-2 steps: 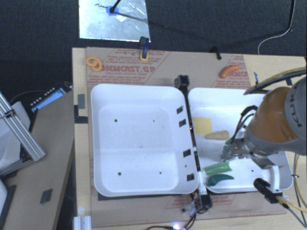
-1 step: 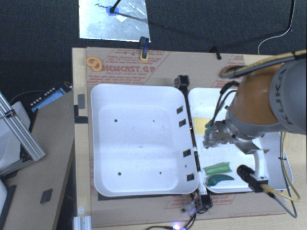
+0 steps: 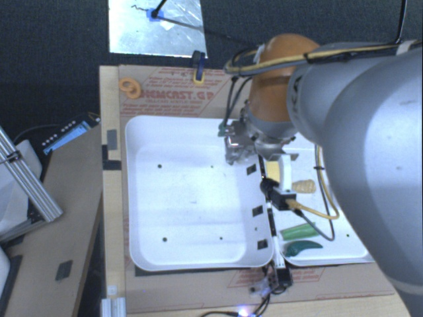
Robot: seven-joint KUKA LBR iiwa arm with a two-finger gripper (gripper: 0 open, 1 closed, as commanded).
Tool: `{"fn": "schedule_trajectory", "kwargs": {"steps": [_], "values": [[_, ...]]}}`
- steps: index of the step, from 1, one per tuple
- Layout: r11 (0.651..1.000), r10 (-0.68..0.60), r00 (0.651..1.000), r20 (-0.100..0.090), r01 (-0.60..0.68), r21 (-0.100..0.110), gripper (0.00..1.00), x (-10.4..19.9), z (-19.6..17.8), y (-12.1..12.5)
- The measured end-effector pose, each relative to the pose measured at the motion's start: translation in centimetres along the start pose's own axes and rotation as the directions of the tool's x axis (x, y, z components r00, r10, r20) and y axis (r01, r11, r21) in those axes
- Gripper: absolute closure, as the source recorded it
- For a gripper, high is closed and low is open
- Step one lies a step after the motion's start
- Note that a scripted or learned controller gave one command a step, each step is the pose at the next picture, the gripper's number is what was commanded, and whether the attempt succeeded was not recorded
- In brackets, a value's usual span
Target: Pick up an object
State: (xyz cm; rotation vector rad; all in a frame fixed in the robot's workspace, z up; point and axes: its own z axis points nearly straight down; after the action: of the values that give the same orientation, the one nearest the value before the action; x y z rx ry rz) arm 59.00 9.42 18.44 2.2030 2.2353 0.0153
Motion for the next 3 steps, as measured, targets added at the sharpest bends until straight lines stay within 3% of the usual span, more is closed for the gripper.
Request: {"fn": "schedule_trajectory", "kwargs": {"steps": [1,2,3], "values": [[1.0,0.007,1.0,0.003,-0.007,0.0,1.0,2.7,-0.9,7.4],[1.0,0.0,1.0,-0.003,0.0,-0.001,1.0,13.7,-7.9,7.4],[1.0,0.008,1.0,0.0,-0.008,-0.004,1.0,13.3,-18.6,8.3]]}}
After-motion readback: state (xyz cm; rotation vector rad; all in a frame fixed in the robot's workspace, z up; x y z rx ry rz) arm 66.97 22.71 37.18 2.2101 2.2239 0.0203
